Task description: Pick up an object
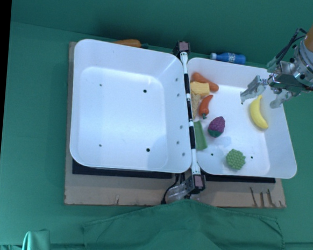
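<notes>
The metal two-finger gripper point(263, 96) hangs with fingers spread and nothing between them, over the curved yellow plastic banana point(258, 113). The banana lies in the shallow white right-hand bin point(283, 158)

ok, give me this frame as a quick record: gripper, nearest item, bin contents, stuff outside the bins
gripper: open, above the right bin, holding nothing
nearest item: banana, just below the fingers
right bin: banana, purple grapes, green bumpy ball, two carrots, yellow piece, green stick by the divider
left bin: white floor with dark dots
outside bins: blue bottle, orange item behind left bin
</notes>
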Available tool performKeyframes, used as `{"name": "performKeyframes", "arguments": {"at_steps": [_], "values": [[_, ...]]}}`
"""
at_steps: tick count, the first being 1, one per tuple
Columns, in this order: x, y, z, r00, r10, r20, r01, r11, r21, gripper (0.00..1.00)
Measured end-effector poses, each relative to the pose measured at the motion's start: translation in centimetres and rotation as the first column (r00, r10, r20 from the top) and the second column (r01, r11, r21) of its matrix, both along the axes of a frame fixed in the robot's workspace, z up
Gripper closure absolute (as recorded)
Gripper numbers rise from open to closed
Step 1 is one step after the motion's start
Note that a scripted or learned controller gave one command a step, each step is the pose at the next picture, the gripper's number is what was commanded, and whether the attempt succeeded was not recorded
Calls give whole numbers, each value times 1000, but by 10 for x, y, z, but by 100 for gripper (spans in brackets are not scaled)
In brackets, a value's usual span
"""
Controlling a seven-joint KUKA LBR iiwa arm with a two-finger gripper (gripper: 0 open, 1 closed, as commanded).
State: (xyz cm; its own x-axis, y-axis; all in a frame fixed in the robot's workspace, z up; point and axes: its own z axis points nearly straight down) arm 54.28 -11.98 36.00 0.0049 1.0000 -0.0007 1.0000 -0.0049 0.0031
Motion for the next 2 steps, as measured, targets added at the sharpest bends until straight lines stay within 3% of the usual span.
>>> {"name": "performKeyframes", "arguments": {"at_steps": [1,2], "values": [[0,0,0,1000,0,0,0,1000,0,0],[-4,-6,-42,1000,0,-3,0,1000,-1,0]]}}
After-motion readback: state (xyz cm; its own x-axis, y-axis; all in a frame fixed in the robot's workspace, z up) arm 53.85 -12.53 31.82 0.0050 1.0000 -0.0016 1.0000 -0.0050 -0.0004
